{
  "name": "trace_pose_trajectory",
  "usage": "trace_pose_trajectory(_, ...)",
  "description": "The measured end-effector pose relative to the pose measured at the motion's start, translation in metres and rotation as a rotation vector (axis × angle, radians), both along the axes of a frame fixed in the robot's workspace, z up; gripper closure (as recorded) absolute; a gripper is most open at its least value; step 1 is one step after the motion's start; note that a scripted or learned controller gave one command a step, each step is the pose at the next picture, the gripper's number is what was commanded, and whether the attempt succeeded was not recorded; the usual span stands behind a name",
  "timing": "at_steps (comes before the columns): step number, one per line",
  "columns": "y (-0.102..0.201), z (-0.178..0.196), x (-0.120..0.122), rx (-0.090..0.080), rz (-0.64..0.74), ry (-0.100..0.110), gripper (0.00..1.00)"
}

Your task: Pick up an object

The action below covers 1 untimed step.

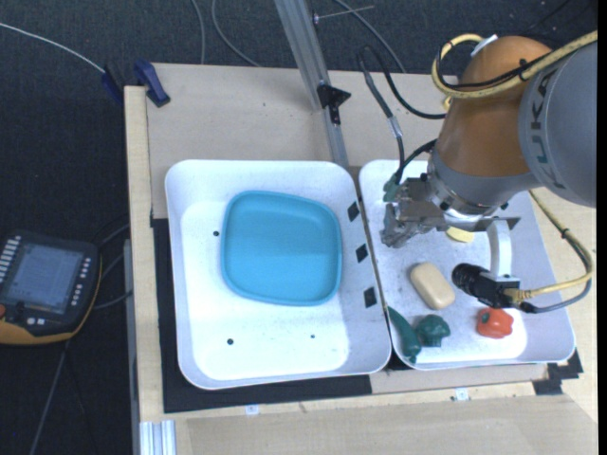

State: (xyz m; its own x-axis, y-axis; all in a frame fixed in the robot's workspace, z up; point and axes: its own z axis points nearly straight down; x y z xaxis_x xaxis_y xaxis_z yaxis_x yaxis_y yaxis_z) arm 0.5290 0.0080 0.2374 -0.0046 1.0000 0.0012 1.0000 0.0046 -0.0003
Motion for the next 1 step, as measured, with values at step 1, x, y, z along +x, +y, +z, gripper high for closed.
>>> trace_pose_trajectory(1,0.0490,-0.0076,0.0132,0.000,0.000,0.000,1.00)
